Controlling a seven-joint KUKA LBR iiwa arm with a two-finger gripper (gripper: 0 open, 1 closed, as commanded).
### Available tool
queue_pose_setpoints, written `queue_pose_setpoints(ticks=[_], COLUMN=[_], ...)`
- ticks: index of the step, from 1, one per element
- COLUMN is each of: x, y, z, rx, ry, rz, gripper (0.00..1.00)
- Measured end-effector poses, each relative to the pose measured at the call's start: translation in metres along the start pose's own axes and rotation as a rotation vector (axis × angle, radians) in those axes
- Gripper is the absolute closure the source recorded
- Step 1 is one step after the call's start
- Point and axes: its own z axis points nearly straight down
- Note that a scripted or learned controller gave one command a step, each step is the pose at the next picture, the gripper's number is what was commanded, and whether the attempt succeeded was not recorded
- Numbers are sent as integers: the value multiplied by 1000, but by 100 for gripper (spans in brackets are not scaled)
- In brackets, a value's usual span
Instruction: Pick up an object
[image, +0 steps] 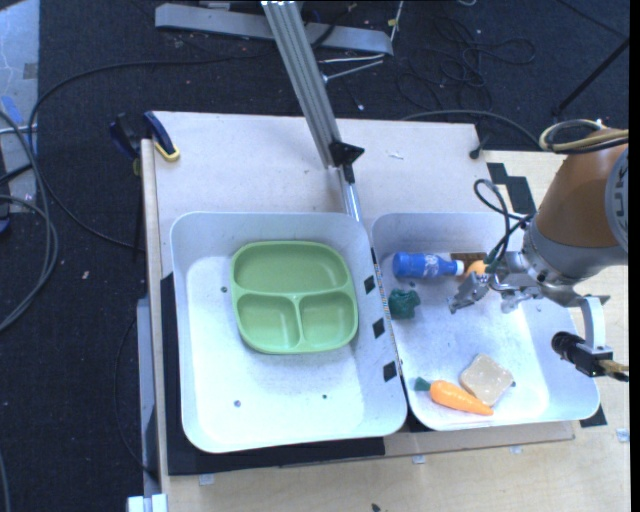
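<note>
The gripper (468, 296) hangs low over the right bin (560, 400), and whether its fingers are apart or together cannot be told from this angle; nothing is seen between them. Just beyond its tip, toward the bin's far wall, lies a blue bottle (425, 265) on its side with an orange cap. A little to the left of the gripper sits a small green toy (403, 303). Nearer the camera from it lie a tan sponge (486, 379) and a toy carrot (458, 397), touching. Farther left, the other bin (215, 400) holds a green divided plate (294, 296).
</note>
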Motion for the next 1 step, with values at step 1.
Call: queue_pose_setpoints(ticks=[1], x=[-4], y=[1], z=[44], rx=[-2], ry=[-1], rz=[0], gripper=[0])
